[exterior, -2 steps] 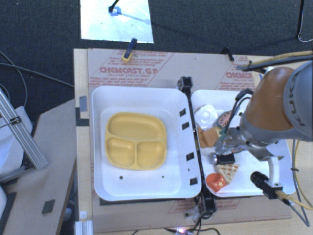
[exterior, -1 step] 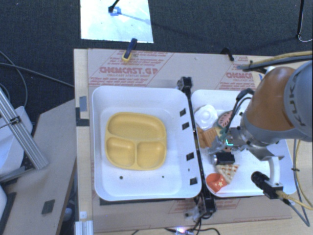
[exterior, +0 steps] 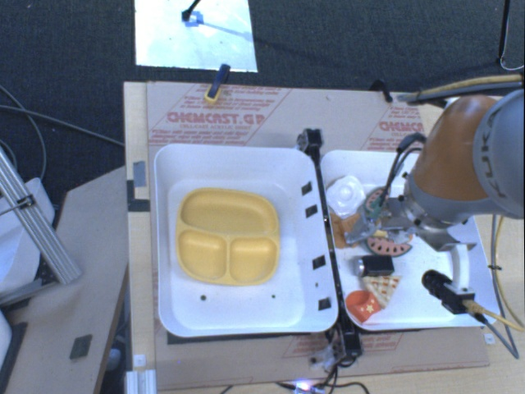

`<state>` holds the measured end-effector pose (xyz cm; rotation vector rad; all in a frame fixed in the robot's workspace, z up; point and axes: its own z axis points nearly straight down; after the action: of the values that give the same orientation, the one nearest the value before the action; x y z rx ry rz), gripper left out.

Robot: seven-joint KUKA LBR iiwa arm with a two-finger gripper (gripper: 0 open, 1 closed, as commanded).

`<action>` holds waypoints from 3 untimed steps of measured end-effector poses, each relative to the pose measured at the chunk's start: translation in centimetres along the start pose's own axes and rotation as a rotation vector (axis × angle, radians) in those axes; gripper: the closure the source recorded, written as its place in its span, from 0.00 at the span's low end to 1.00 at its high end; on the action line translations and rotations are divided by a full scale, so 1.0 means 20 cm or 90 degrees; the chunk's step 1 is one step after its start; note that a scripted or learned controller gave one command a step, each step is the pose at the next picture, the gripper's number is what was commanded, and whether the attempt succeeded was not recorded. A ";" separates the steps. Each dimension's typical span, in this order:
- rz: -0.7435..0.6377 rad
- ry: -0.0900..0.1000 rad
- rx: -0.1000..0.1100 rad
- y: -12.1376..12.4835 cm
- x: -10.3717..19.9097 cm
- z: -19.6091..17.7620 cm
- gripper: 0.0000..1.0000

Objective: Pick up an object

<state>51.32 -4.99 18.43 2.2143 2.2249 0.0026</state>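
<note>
My gripper hangs low over the left part of the right bin, among a cluster of small things. Just left of it lie a white lidded cup and an orange-brown piece. A round reddish slice peeks out under the gripper's lower edge. In front of that sit a small black block, a tan wedge with a crisscross pattern and an orange-red piece. Nothing shows as held.
The left bin holds a yellow three-compartment plate. A black divider strip runs between the two bins. The arm's orange band looms over the right bin's far side.
</note>
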 end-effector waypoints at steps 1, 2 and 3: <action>0.000 0.000 0.000 0.10 0.00 0.00 0.00; 0.007 -0.003 -0.001 -0.11 -0.19 0.50 0.00; 0.000 -0.002 -0.005 0.12 -0.27 0.14 0.00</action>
<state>53.77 -10.31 15.55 2.2094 2.2192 0.0084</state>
